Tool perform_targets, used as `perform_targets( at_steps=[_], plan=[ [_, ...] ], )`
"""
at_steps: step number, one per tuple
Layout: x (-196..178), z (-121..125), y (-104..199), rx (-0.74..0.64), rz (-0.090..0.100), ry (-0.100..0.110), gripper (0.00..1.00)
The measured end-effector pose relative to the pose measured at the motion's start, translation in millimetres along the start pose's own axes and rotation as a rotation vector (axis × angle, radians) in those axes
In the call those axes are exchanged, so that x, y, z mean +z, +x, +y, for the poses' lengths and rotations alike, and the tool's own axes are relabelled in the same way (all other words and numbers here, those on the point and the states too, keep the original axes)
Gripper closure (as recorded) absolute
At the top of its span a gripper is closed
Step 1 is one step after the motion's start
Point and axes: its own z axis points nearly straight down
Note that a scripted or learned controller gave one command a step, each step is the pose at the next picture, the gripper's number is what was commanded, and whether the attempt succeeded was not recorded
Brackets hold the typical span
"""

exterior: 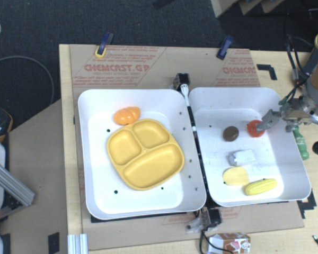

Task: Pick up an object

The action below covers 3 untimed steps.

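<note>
- My gripper [267,121] is low over the upper right part of the right bin [212,97]; I can't tell its state from this slanted view.
- Red object [254,129] sits right at the gripper tip, touching or just under it toward the left; nothing clearly held.
- Brown round piece [231,134] is further left of the gripper, near.
- Grey-white object [241,156], pale yellow object [235,175] and corn cob [261,186] lie toward the bin's near edge, apart from me; the cob's long axis runs left-right.
- Yellow divided plate [144,153] and orange piece [126,115] are in the left bin [93,142], well apart.
- Judgement: the red object is the nearest target, needing only a short drop.
</note>
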Motion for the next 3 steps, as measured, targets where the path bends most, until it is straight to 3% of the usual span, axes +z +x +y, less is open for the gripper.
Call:
perform_targets(
  at_steps=[1,2,3],
  plan=[
    [83,-62,-21,0.005,0.004,0.007,0.00],
    [53,-80,-20,0.001,0.001,0.001,0.00],
    [105,-13,6,-0.006,-0.001,-0.004,0.00]
  ],
)
